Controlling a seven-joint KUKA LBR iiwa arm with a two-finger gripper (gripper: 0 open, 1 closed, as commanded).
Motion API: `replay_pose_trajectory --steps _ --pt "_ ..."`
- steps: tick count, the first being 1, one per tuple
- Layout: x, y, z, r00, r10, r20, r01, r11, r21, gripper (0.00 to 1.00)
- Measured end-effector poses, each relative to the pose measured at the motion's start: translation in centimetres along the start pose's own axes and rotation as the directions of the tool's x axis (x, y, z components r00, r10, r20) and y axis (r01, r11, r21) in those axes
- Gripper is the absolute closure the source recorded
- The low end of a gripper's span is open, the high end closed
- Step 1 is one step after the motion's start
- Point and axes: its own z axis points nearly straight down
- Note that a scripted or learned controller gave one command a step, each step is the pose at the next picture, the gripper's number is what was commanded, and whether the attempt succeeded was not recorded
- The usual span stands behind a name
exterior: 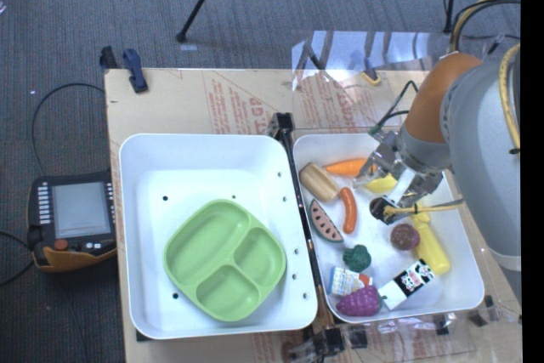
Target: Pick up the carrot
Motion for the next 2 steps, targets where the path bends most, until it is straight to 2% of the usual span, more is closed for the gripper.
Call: replay_pose_trajectory --steps 1,2 --pt "1.1 -2.0 0.0 0.984 0.178 0.000 -0.178 0.984 0.003 0.00" --pt "1.3 -0.6 0.0 0.873 0.488 -0.002 -0.488 0.873 -0.001 0.00"
